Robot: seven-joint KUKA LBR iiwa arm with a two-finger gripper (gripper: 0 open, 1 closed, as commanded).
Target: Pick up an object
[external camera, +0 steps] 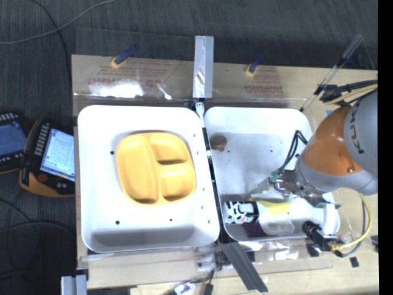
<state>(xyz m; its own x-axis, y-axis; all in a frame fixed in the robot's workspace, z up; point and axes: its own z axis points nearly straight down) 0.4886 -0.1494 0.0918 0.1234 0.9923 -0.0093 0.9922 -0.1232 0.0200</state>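
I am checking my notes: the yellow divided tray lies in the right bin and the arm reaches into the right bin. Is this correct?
Not quite. The camera view shows the yellow divided tray in the left bin. The arm does reach into the right bin.

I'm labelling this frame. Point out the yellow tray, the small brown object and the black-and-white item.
yellow tray [155, 167], camera view, centre divider.
small brown object [218, 142], camera view, its middle.
black-and-white item [240, 211], camera view, patterned top face.

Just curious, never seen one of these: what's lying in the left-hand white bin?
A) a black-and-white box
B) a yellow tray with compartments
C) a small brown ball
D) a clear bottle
B: the yellow tray, split into compartments, lies in the middle of the left bin.
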